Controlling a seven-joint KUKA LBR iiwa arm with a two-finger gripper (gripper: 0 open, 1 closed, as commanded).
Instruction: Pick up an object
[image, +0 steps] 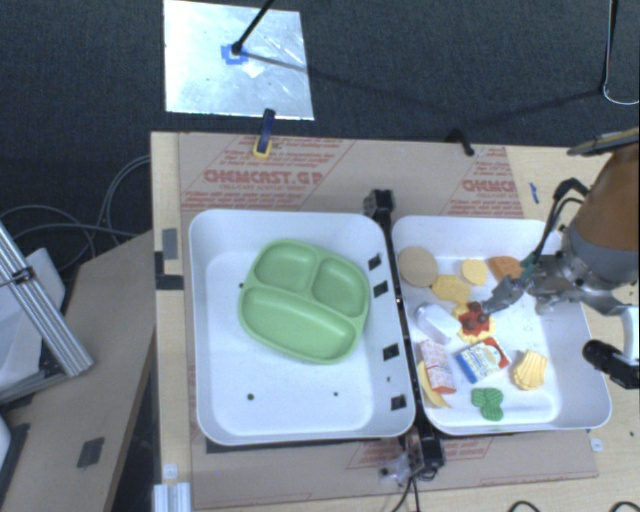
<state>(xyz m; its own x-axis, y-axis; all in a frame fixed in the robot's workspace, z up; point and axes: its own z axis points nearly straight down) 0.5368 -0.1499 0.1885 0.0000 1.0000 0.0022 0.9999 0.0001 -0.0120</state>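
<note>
My gripper (487, 305) reaches in from the right and hangs low over the middle of the right bin (575, 400). Its tip is just above and to the right of a small red toy (472, 323), close to it or touching it. Around that toy lie a white oval piece (435, 322), a blue and white packet (480, 358), a yellow corn-like piece (530, 370), a green piece (488, 402), a red and white packet (437, 362), a tan round disc (417, 265), two yellow pieces (451, 290) and an orange piece (505, 267).
A green divided plate (305, 298) lies in the left bin (220, 400). A black divider with clips (395, 300) runs between the bins. The arm's grey body with its orange band (610, 215) stands over the right bin's right edge.
</note>
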